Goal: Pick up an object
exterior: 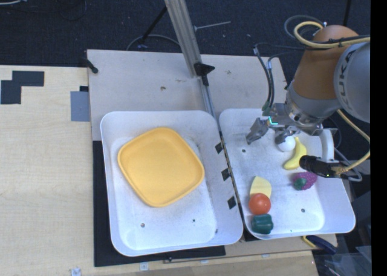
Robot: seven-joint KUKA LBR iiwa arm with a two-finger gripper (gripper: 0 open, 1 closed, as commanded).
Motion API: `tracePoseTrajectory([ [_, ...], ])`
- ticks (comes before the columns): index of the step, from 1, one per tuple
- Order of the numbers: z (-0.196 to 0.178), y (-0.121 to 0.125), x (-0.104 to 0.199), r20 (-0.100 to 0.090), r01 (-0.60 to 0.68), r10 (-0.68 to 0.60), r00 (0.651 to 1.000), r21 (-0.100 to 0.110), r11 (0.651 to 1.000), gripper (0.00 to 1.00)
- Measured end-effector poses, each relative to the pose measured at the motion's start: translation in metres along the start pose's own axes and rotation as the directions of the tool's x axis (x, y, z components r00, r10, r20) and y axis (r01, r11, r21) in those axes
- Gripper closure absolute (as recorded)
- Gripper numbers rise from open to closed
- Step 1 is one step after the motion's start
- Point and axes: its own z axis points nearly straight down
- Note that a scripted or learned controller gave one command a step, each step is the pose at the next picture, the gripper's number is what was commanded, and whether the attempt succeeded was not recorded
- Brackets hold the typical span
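Note:
My gripper (270,137) hangs over the back of the right bin (338,220), with its fingers spread open and nothing between them. One grey finger (256,131) points left; the other, pale-tipped, ends beside a yellow banana (294,157). A purple bunch of grapes (304,180) lies just in front of the banana. Nearer the bin's front left sit a yellow wedge (260,186), a red tomato (260,203) and a dark green piece (262,224), close together in a row.
A large yellow plate (160,166) lies in the left bin (121,232). A ridge with black clips (225,174) divides the two bins. A slanted aluminium post (184,23) rises behind them. Cables loop around the arm's wrist (320,81) at the right.

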Motion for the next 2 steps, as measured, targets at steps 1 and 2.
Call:
tracePoseTrajectory([
  [1,0.0,0.0,0.0,0.0,0.0,0.0,1.0,0.0,1.0,0.0],
  [2,0.064,0.005,-0.001,0.0,0.0,0.0,1.0,0.004,1.0,0.0],
])
